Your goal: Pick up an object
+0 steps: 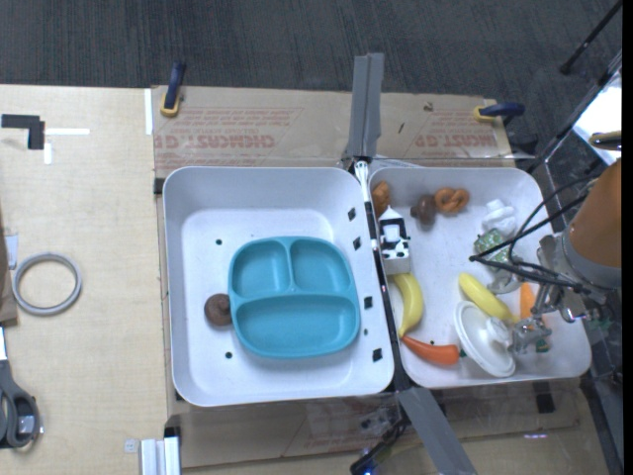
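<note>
My gripper (pixel 532 332) hangs low over the front right part of the right bin (pixel 554 369), beside a white round lid (pixel 485 341) and an orange piece (pixel 527 299). Just to its left lies a small yellow banana (pixel 483 298). A larger banana (pixel 407 303) and an orange-red carrot (pixel 432 349) lie at the bin's front left. Near the back are a pretzel (pixel 451 199), a brown ball (pixel 424 208), a black-and-white carton (pixel 394 240) and a white-green item (pixel 492 230). Nothing shows in the gripper's grasp.
The left bin (pixel 188 206) holds a blue divided plate (pixel 294 297) and a brown doughnut (pixel 218 310). On the bench to the left lie a grey tape roll (pixel 44 283) and scissors (pixel 18 416). Cables run across the right bin's right side.
</note>
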You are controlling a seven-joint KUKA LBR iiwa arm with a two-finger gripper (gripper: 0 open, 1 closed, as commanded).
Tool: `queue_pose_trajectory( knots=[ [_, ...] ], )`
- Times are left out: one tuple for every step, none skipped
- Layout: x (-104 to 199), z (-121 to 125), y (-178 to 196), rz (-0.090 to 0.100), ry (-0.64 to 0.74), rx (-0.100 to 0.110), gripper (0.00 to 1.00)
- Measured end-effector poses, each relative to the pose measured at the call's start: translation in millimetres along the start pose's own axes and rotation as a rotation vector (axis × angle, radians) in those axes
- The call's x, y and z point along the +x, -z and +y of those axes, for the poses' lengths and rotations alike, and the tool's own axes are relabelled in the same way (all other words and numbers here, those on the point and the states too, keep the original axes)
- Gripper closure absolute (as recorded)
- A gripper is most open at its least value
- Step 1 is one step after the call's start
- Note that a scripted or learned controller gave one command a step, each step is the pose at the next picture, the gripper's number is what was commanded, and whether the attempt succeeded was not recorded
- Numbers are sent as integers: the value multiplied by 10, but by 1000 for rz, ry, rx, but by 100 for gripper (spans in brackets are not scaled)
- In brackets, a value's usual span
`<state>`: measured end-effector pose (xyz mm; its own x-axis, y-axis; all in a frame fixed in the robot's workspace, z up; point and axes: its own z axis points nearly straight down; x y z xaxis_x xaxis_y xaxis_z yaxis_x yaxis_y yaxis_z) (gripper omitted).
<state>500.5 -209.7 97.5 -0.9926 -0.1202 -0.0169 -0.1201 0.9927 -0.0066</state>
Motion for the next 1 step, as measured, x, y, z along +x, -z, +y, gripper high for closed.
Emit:
queue_pose_trajectory(
  knots=[
    [-386,565,-44,11,-28,-6,0]
  ],
)
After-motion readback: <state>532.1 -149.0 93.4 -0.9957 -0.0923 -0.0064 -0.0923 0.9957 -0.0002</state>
